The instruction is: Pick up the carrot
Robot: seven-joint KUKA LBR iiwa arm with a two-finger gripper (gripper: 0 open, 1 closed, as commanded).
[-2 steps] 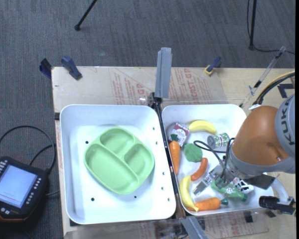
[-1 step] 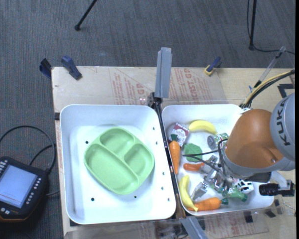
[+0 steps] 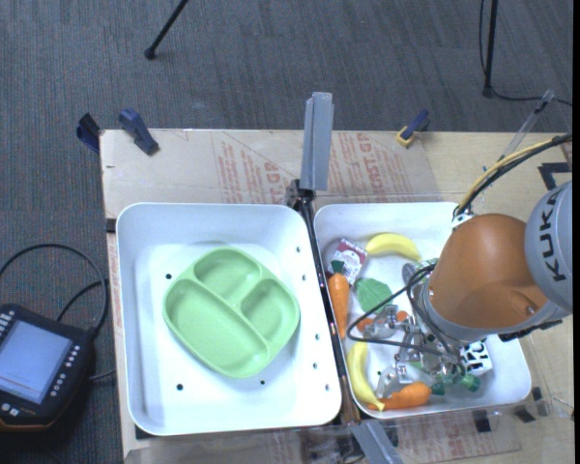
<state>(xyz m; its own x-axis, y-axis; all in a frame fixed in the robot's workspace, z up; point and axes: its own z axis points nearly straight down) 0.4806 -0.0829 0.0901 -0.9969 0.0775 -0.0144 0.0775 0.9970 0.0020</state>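
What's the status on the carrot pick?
Pincer low in right bin, grip unclear. One carrot by left wall, another near front. Bananas and clutter crowd both.

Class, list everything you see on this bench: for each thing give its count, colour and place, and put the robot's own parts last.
bins: two, white, side by side on the bench
plate: one, green, three compartments, in the left bin
carrots: two, orange, right bin; one by its left wall, one near the front edge
bananas: two, yellow, right bin; one at the back, one at front left
clamps: blue, along the bench's back edge
pendant: one, dark, on the floor at left
arm: one, grey with an orange band
pincer: one, over the right bin's front
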